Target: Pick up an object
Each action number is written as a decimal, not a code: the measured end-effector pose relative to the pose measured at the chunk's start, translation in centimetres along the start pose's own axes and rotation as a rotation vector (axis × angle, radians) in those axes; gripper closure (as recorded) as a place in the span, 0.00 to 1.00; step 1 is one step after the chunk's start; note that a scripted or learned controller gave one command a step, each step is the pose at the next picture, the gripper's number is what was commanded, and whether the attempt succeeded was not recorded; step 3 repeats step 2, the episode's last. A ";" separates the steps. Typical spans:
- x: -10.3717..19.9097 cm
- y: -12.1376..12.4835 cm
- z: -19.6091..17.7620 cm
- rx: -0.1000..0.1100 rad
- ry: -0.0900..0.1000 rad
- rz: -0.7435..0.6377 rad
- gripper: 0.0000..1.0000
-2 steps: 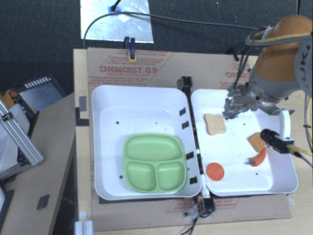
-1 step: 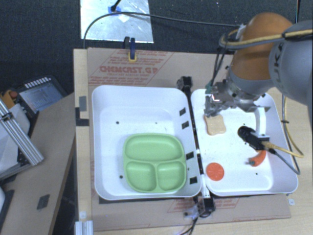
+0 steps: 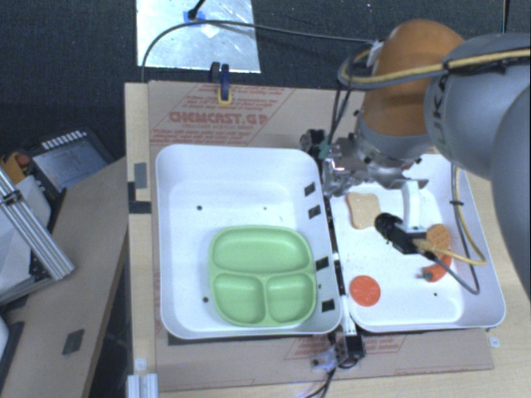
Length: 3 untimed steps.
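While the pincer [image 3: 348,172] hangs low over the upper edge of the bin [image 3: 485,305] at frame right, its opening cannot be told. Nothing looks lifted: toast [image 3: 362,210] lies just below it, a disc [image 3: 364,289] lower down. The pick is not yet made.

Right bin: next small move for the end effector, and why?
Probably nudge over the tan slice and lower onto it. The end effector sits at the far corner of the right bin by the divider. The slice is the nearest item, lying flat and apart from the orange disc.
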<state>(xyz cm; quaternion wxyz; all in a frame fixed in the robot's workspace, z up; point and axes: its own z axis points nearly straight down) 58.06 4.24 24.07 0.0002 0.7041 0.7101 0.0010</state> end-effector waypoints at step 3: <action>5.5 -0.3 -0.2 0.001 -0.001 0.004 0.00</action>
